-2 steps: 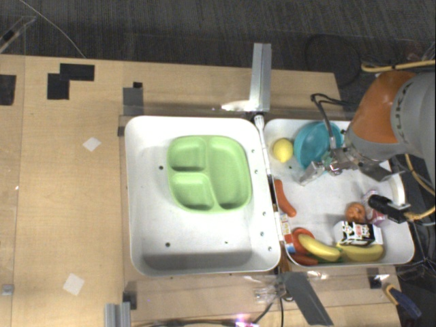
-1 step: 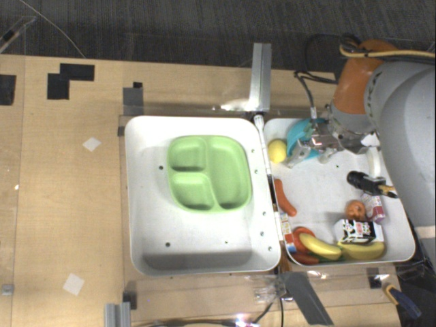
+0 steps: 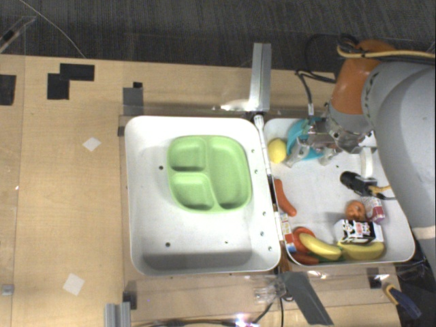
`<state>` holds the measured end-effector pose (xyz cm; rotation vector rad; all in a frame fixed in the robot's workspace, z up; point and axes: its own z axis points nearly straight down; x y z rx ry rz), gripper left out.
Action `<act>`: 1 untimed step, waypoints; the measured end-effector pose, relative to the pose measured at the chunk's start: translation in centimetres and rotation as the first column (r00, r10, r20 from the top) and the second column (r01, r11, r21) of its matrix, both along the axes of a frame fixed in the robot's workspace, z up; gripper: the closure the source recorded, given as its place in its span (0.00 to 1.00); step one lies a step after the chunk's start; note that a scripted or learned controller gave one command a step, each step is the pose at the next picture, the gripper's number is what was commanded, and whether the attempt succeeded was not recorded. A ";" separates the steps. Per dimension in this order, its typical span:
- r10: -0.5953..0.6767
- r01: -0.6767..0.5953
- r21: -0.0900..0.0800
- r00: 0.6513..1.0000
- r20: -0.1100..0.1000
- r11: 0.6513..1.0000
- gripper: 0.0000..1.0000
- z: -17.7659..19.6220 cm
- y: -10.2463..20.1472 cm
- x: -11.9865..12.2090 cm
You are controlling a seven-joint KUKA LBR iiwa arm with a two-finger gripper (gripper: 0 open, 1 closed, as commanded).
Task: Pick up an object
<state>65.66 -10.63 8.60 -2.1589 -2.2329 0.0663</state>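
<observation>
Two bins: gripper [image 3: 315, 148] hangs low in right bin's [image 3: 320, 182] top-left corner, over a blue item [image 3: 300, 133]; grip can't be judged. Yellow lemon [image 3: 276, 150] just left, sausage [image 3: 285, 199] nearer.

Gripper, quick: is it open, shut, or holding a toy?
Gripper: cannot be told; it is low in the right bin, beside a yellow lemon and over a blue object.

Wooden bench [image 3: 61, 203], bearing two shallow white bins side by side: left bin [image 3: 143, 244], right bin [image 3: 320, 182].
</observation>
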 end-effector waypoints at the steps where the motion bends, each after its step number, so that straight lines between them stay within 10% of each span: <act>1: -0.211 0.211 -0.012 0.978 0.001 0.977 0.00 0.0 0.8 0.0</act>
